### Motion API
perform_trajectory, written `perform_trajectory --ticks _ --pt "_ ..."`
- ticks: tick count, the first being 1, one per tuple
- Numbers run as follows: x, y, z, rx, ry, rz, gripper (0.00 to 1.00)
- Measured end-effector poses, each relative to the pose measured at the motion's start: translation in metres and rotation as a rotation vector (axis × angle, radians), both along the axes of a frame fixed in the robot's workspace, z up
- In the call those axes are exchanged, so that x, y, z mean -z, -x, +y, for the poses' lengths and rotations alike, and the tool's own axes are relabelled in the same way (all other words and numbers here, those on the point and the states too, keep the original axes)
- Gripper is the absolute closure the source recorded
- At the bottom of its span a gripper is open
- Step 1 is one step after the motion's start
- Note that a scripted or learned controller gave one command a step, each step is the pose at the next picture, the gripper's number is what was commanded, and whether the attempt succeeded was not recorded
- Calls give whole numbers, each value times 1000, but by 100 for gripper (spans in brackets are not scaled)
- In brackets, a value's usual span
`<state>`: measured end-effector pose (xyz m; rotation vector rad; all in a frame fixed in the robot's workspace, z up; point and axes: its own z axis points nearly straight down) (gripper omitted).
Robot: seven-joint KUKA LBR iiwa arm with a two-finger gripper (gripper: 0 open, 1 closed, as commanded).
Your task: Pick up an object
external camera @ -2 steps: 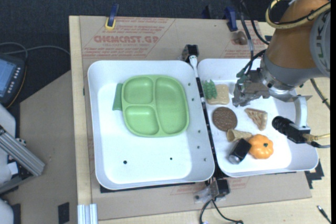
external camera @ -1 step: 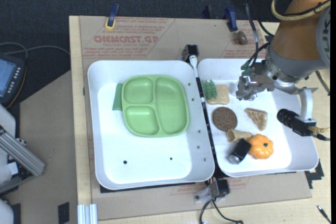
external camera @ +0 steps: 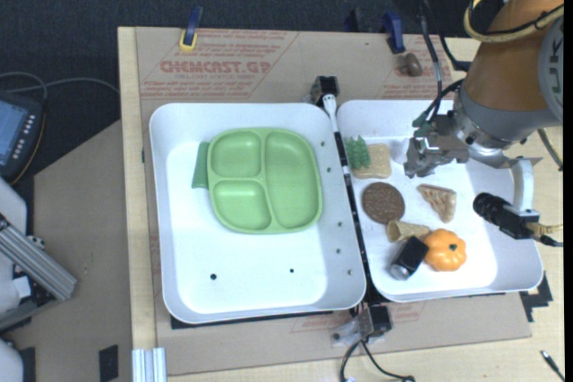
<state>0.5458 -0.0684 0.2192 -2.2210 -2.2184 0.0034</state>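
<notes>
A: We log the hand [external camera: 428, 158] over the far half of the right bin [external camera: 510, 277], on the arm [external camera: 515, 58] reaching in from the right. Apart or together?

B: We cannot tell; from above its tip reads as one dark mass. We place it between the slice [external camera: 380, 160] and the wedge [external camera: 439, 201], near both.

A: We count the things to pick, all in the right bin. A green piece [external camera: 358, 153] touches the slice by the left wall, a brown disc [external camera: 383, 202] lies just nearer us, and the wedge is at the disc's right.

B: Nearer still we note a tan piece [external camera: 405, 231], a black block [external camera: 409, 257] and an orange pumpkin [external camera: 446, 250]. Block and pumpkin touch.

A: The left bin [external camera: 179, 264] holds a green plate [external camera: 265, 179] with three compartments, lying flat. We see both bins side by side on the surface [external camera: 134, 192].
</notes>
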Motion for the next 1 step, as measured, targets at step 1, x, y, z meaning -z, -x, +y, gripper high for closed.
perform_trajectory --ticks 1 --pt "-3 -6 7 -2 0 -5 100"
